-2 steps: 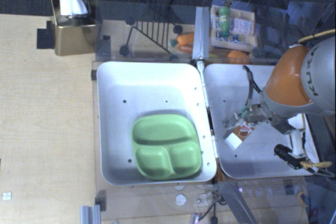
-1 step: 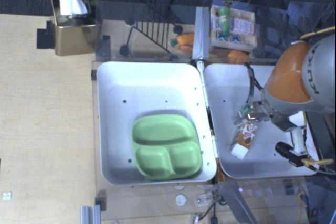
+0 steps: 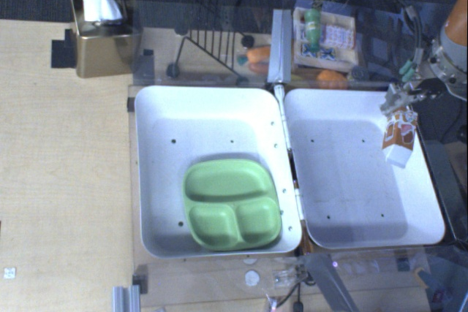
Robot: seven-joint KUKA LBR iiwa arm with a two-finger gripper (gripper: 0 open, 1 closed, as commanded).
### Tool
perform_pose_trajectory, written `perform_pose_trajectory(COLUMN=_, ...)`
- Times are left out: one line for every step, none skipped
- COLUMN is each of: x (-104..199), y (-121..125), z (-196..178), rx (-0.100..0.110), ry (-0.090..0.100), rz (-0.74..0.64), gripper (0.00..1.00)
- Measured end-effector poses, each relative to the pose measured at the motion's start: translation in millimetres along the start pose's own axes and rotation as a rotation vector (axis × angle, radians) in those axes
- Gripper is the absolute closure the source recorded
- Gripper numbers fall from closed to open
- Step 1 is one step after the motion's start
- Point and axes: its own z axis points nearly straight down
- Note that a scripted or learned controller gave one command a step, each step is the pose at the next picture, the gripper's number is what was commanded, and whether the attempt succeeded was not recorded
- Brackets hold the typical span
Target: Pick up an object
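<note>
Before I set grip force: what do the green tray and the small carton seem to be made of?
Green tray: likely moulded plastic, with a matte, even colour and soft rounded compartment edges. Carton: probably printed cardboard, with flat faces, sharp folds and brown-and-white print; whether it is coated is unclear. It sits at the gripper, by the right bin's rim.

I'm seeing the light wooden bench (image 3: 66, 179) carrying two white bins: left bin (image 3: 157, 157), right bin (image 3: 344, 223), sitting side by side, touching. A tissue box (image 3: 101, 36) is resting at its far edge.
</note>
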Motion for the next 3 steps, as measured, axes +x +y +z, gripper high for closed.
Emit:
perform_pose_trajectory(x=11.3, y=80.1, z=30.4, rx=0.001, ry=0.001, rz=0.007, gripper=1.0)
perform_pose_trajectory(x=-2.9, y=79.0, z=77.1, rx=0.004, ry=0.002, rz=0.167, gripper=1.0)
perform_pose_trajectory(x=-3.0, y=79.0, z=77.0, rx=0.003, ry=0.001, rz=0.167, gripper=0.0)
